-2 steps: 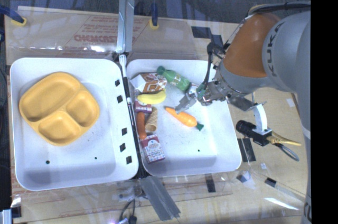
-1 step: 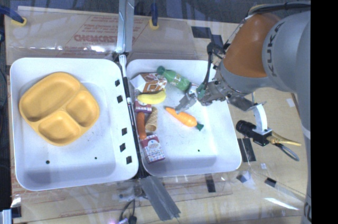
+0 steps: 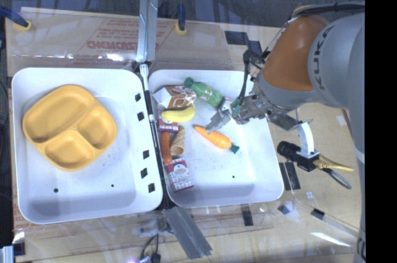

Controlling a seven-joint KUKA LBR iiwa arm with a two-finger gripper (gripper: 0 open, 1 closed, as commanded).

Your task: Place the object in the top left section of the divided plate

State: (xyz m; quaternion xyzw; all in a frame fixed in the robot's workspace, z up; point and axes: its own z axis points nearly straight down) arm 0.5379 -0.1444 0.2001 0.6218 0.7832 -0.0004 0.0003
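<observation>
A yellow divided plate lies in the left bin, with nothing in any of its three sections. Its top left section is the largest one. In the right bin lie several toy foods. The gripper hangs low over that bin, just above and to the right of an orange carrot with a green tip. Nothing visibly sits in the gripper. The grey arm with its orange band reaches in from the right.
Near the right bin's left wall are a banana, a green bottle, a brown packet, a sausage, a cone and a red carton. A black-handled tool lies on the bench to the right.
</observation>
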